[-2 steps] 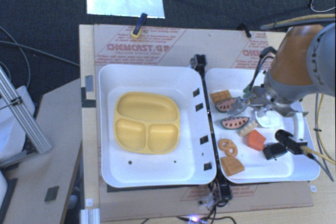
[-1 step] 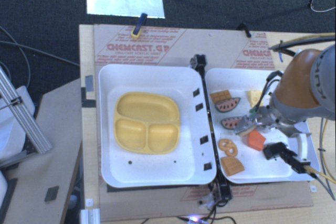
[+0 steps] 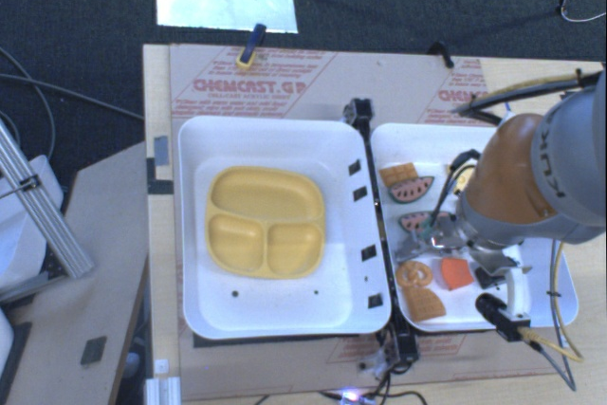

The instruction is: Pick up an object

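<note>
Looking down at a slant, I count two white bins side by side on the tabletop [image 3: 313,76]. The left bin [image 3: 204,204], at frame centre, holds one yellow divided tray [image 3: 266,221] with three compartments. The right bin [image 3: 389,139] holds the food pieces: one waffle-like piece [image 3: 398,174] at its upper left, two watermelon slices [image 3: 412,189] [image 3: 414,223] below it, one pretzel [image 3: 413,275], one orange piece [image 3: 456,275] just right of the pretzel, and one tan bread-like piece [image 3: 426,303] near the lower rim. My arm [image 3: 531,175] reaches in from the right and covers the bin's right half. My gripper [image 3: 438,235] sits low over the middle of that bin, just beside the lower watermelon slice; I cannot tell how my gripping parts stand.
</note>
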